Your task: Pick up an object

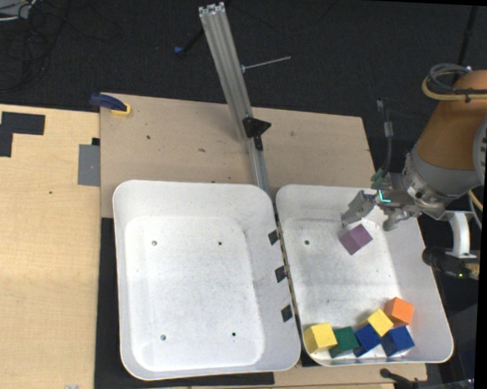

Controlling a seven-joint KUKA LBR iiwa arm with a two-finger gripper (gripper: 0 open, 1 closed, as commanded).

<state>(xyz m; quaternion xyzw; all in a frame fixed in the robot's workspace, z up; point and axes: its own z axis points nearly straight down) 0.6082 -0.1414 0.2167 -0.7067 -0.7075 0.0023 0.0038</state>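
A purple cube [356, 237] sits tilted in the upper part of the right bin [333, 205]. My gripper [371, 221] hovers right over it, coming in from the right, and its fingers stand spread open. The left finger [355, 209] ends just above the cube's top edge, and the cube is not between the fingers. Whether that finger touches the cube I cannot tell. Several more blocks crowd the right bin's near corner: a yellow block [321, 336], a green block [343, 342], a blue block [397, 340] and an orange block [399, 309] among them.
The left bin [191, 277] lies beside the right one, with black clips [278, 273] along the shared rim. A slanted aluminium bar [231, 74] rises behind the bins. The arm's grey and orange wrist [448, 144] hangs over the right bin's far right corner.
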